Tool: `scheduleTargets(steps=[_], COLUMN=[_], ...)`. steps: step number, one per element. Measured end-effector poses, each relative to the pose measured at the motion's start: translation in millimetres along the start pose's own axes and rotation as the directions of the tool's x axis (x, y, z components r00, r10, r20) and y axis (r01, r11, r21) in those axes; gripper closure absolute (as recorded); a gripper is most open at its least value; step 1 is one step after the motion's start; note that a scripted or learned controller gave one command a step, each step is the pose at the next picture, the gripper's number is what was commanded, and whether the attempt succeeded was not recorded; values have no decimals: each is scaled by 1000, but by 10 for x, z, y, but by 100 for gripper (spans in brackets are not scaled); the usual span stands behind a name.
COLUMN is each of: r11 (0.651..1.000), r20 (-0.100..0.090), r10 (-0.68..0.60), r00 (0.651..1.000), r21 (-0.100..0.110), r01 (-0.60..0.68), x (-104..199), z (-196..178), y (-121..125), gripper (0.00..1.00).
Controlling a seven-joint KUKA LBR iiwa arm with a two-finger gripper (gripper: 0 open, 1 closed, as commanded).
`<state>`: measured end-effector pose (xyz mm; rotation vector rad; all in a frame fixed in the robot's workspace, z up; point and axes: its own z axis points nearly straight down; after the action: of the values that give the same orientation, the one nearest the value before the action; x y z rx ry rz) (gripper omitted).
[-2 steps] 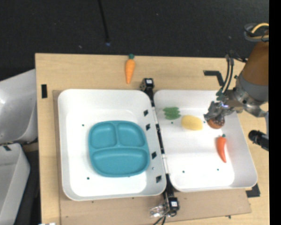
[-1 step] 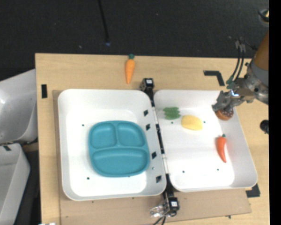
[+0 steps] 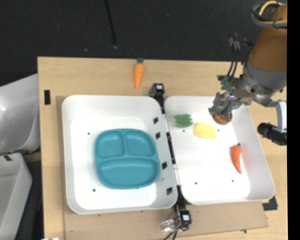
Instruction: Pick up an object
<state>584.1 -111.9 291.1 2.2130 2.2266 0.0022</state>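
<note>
My gripper (image 3: 223, 109) hangs over the far side of the right white bin (image 3: 215, 194), fingers clenched on a small round brown object (image 3: 221, 117). Just near-left of it lies a yellow lemon-shaped toy (image 3: 204, 130), with a green leafy toy (image 3: 183, 119) further left. 1 orange plastic carrot (image 3: 236, 158) lies nearer, to the right. The left bin (image 3: 77, 194) holds a teal divided plate (image 3: 126, 157).

Robotics lab test bench, not home kitchen. Plywood benchtop (image 3: 90, 74) bearing two shallow white bins (image 3: 72, 134) clipped side by side with black brackets (image 3: 156, 90). Toy food as props: plastic carrot (image 3: 138, 74), another carrot (image 3: 236, 158), yellow piece (image 3: 205, 131), green piece (image 3: 183, 119). Teal divided plate (image 3: 126, 158). Industrial grey-and-orange arm (image 3: 267, 49) with exposed cabling. Dark floor around bench.
</note>
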Motion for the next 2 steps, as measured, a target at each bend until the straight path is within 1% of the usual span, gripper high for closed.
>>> scheduleTargets(steps=[1, 2], r11=[1000, 1000], r20=[-1, -1], r10=[0, -1], r00=[1000, 1000], r21=[3, 1], r01=[0, 1], x=[505, 1077], z=[194, 200], y=[47, 172], gripper=[100, 100])
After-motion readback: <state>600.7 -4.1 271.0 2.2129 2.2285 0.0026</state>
